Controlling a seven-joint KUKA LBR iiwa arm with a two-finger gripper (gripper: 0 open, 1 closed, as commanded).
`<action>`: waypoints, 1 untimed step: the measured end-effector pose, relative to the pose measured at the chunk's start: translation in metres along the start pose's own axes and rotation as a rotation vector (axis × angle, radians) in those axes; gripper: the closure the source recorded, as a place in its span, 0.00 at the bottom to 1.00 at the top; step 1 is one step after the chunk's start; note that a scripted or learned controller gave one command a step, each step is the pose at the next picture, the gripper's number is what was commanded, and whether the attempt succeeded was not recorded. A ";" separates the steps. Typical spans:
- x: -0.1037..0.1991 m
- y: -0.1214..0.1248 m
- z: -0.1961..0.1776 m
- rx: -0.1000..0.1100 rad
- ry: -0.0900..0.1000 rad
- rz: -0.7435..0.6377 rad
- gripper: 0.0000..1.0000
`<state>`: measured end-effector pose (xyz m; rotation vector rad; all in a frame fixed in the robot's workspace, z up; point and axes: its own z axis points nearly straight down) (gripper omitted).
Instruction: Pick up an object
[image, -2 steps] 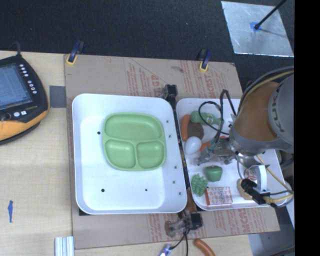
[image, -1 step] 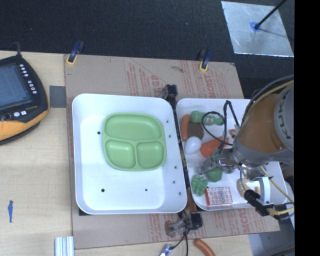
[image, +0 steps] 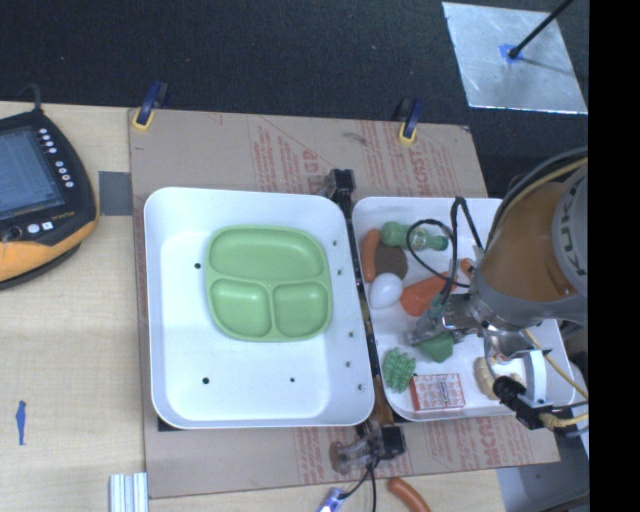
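The right bin (image: 445, 414) holds several toy foods. Among them are an orange carrot (image: 371, 255), a white egg (image: 386, 291), a red-orange piece (image: 422, 293), a knobbly green piece (image: 399, 368) and a red and white box (image: 437, 391). My gripper (image: 438, 325) is down inside this bin, between the red-orange piece and a dark green piece (image: 437, 348) that lies right under it. The grey and orange wrist (image: 525, 260) covers the bin's right half. Nothing is visibly lifted.
The left bin (image: 180, 350) holds a light green divided plate (image: 268, 282). More green toys (image: 393, 234) and a black cable loop (image: 430, 232) lie at the right bin's far end. A teach pendant (image: 35, 200) rests on the bench at far left. Clamps (image: 148, 105) pin the cardboard's back edge.
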<state>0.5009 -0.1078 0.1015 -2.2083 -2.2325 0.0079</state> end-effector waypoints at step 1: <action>0.047 0.077 -0.091 -0.002 0.003 0.007 1.00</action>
